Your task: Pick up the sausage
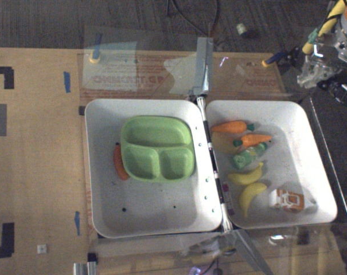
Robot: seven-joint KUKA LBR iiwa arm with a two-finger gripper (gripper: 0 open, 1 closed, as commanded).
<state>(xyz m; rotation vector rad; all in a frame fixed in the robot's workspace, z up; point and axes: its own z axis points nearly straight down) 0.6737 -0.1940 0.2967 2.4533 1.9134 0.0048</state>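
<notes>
Sausage point(120, 162), orange-red and lying lengthwise, rests on the floor of the left bin point(104, 211), pressed against the left edge of a green divided plate point(158, 148). That plate sits toward the far half of the bin, its three compartments facing up. Across the central divider, the right bin point(316, 153) holds two carrots point(230, 127) point(254, 140) at its far left, a green bottle point(246, 157) just nearer than them, two bananas point(246, 177) point(251, 196) nearer still, and a small white and orange carton point(288, 200) to the right of the bananas. The gripper point(316, 73) hangs at the far right, beyond the right bin's far corner and well apart from the sausage; whether it is open or closed cannot be told.
</notes>
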